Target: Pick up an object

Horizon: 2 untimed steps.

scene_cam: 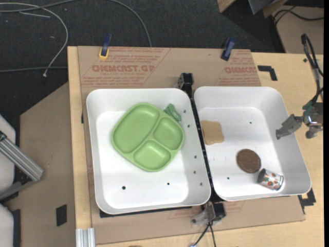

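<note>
Camera view looks down on two white bins set side by side on a cardboard-covered bench. Left bin (103,184) holds a green divided plate (148,136) in its upper middle, tilted a little, with a small dark green piece (173,112) touching the plate's upper right edge. Right bin (267,99) holds three things: a tan flat piece (212,132) at its left wall, a brown round disc (249,160) toward the lower right, and a small can (270,179) lying on its side just below and right of the disc, against the bin's lower right corner. Disc and can sit close together but apart.

Gripper (298,125) sits at the right edge of the frame, just outside the right bin's right rim, well apart from all three things. Its grey fingers spread apart with nothing between them. Two blue clamps (105,45) pin the cardboard at the upper edge, and cables cross the dark floor in the upper left.
</note>
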{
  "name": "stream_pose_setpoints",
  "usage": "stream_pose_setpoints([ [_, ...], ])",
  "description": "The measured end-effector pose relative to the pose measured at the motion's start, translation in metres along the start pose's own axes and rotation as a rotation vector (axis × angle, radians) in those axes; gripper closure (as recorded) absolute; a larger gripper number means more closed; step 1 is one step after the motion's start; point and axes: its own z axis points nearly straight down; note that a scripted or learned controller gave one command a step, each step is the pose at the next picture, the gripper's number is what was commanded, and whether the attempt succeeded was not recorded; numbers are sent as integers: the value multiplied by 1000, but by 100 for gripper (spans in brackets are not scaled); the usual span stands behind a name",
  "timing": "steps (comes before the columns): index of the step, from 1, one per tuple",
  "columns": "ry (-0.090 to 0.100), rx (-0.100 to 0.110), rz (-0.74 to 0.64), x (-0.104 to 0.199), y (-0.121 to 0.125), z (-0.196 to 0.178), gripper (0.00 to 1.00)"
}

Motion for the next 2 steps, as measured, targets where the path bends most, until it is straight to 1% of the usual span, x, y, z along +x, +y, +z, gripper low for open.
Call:
stream_pose_setpoints([
  [1,2,5,0,5,4,60,0],
  [2,3,7,1,6,5,124,0],
])
